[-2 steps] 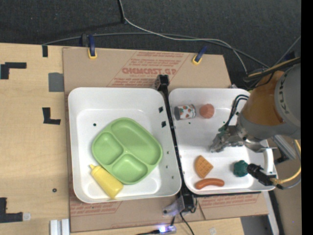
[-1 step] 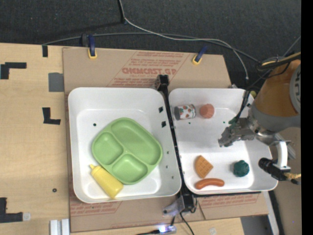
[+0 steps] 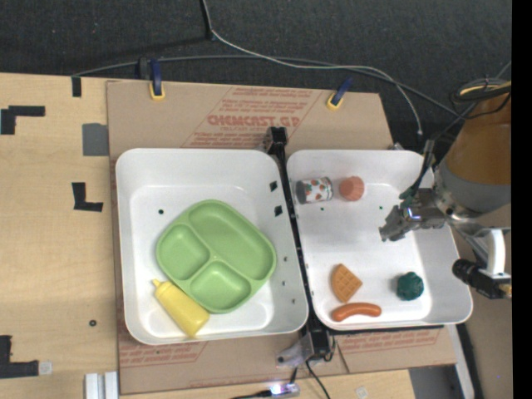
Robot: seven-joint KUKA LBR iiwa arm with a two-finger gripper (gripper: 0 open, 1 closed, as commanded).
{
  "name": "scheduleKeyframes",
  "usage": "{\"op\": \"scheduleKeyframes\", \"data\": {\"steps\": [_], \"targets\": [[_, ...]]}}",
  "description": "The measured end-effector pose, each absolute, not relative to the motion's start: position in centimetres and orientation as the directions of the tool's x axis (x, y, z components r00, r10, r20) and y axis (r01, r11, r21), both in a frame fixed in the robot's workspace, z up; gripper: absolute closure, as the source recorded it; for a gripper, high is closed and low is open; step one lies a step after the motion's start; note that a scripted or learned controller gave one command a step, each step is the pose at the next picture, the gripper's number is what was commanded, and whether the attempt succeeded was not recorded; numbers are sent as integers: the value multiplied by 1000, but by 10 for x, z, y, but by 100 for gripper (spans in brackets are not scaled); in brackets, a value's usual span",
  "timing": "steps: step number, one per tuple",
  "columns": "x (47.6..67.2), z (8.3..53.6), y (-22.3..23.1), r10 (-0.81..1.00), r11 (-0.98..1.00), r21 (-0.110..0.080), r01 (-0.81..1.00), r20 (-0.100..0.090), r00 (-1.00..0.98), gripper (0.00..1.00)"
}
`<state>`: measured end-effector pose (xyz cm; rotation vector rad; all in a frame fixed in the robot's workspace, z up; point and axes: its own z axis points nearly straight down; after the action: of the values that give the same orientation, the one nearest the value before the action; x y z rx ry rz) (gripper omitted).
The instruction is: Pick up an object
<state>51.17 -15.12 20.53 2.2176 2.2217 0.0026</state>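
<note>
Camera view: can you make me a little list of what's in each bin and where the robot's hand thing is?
left bin: green divided plate, yellow bottle touching the plate's lower-left edge
right bin: small can on its side, pinkish ball, orange waffle piece, sausage, dark green lump
end effector: over the right bin's right side, nothing seen in it
arm: reaches in from the right

Looked smooth, glossy plastic: white bins [image 3: 133,223], green plate [image 3: 216,254], yellow bottle [image 3: 179,307]; matt brown cardboard [image 3: 241,115] beneath.
</note>
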Motion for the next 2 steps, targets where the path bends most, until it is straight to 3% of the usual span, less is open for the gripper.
{"op": "scheduleKeyframes", "data": {"steps": [1, 2], "targets": [[513, 244, -151, 1000, 2, 3, 1000, -1, -2, 100], [517, 237, -89, 1000, 7, -2, 1000, 2, -7, 100]]}}
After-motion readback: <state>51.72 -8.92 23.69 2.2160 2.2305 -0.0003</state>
